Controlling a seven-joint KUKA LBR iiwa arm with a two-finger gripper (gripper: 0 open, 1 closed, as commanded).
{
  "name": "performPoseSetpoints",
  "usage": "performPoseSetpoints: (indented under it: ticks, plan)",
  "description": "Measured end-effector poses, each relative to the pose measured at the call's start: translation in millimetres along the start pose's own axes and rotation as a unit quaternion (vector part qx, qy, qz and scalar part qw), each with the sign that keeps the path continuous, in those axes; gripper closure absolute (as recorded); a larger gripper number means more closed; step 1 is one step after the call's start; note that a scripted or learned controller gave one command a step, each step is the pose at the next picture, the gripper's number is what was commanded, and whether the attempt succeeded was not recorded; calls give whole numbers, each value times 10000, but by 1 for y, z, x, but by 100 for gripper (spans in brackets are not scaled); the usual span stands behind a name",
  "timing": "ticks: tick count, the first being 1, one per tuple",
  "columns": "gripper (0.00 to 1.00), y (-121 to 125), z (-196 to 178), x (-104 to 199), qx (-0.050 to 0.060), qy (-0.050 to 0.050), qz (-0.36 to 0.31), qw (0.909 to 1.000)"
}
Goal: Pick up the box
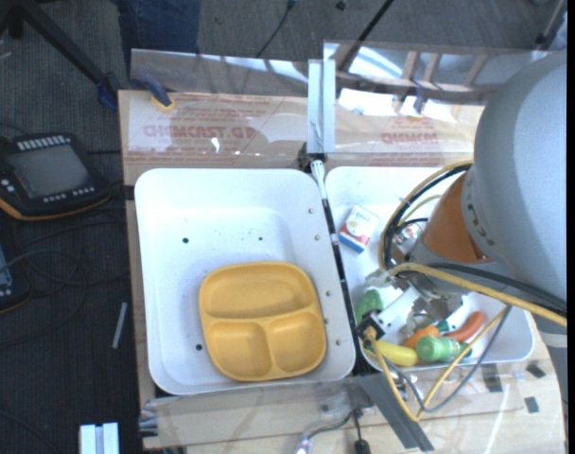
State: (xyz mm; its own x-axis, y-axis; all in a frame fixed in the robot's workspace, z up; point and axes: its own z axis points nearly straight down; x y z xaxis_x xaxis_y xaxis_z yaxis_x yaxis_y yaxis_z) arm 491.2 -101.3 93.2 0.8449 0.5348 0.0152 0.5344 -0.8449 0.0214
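- The box [359, 228], small and white with a blue edge and a red-and-green label, lies in the right bin [337, 189], near its left wall towards the far end.
- It rests on the bin floor, so the pickup does not look done.
- The arm [529, 168] hangs over the right bin; its orange band [448, 230] sits just right of the box.
- The gripper [415, 312] is low over the bin's near end, among a banana [394, 352], a green piece [437, 349] and an orange-red piece [465, 327].
- Whether the fingers are spread or closed cannot be told; cables and toys clutter that spot.
- The gripper is apart from the box, with nothing visibly held.
- A yellow divided plate [262, 318] lies in the left bin [174, 253].
- Judged left: reach the box, close on it, lift.
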Motion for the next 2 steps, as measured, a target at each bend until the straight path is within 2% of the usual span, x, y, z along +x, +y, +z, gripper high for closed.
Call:
performPoseSetpoints:
  ticks: [1, 2]
  plan:
    - [0, 116, -13, -23, 104, -107, 142, 9998]
    - [0, 21, 2, -9, 34, -49, 879, 9961]
